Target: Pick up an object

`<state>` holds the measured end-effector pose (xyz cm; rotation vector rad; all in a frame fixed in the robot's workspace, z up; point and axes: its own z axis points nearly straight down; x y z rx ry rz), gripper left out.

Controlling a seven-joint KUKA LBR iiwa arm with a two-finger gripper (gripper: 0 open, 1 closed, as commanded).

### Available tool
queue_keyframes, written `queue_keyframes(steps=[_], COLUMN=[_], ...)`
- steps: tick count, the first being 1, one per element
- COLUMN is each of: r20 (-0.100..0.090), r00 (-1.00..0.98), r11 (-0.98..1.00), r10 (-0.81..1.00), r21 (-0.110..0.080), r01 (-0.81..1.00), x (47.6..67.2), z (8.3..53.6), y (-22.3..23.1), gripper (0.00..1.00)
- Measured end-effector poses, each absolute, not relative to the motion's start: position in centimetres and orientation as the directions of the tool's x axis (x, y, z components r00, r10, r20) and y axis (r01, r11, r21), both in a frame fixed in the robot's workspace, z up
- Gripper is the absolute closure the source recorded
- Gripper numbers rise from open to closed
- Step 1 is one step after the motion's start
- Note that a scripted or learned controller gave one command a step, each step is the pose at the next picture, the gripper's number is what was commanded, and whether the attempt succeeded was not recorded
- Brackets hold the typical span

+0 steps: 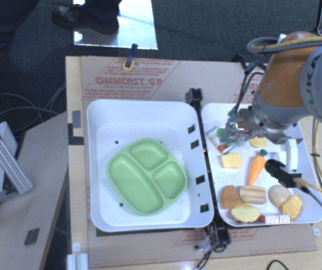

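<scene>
**Item:** carrot (255, 170), toy, orange

**Location:** right bin (216, 179), mid-floor. Just right of yellow block (231, 161), just above roll (253, 194), clear of both or nearly so. Other toy food crowded along the near edge.

**Orientation:** lying flat. Long axis close to upright in the view, leaning a little. Thick end up and to the right, toward the bin's far side, with a small teal stub beside it. Tip down and to the left, aimed at the roll.

**Handling (judged):** probably light, hollow, hard plastic. Stiff, smooth, somewhat slippery, not fragile. Tapered, so likely to slide out if pinched near the tip, and round enough to roll if nudged from one side.

**Where to take hold (judged):** across the thick upper third, closing square to the long axis. Bare floor on the right, block close on the left. Best approached from straight above.

**Gripper** (231, 129)**:** low over the far left part of the right bin, above small red, green and white scraps (223, 142). Up and left of the carrot, apart from it. Open or closed: cannot tell. Nothing seen held.

**Also present:** left bin (121, 122) with green divided plate (147, 176)
</scene>
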<state>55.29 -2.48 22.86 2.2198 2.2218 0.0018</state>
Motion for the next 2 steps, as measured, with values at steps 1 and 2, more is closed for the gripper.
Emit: queue_keyframes(steps=[1,2], r20=[0.000,0.000], r00=[-0.005,-0.005], r11=[0.005,0.005], r10=[1.000,1.000], r21=[0.001,0.000], r01=[1.000,1.000], x=[55.67,55.26], z=[23.39,22.60], y=[-1.66,-0.87], gripper=[1.00,1.00])
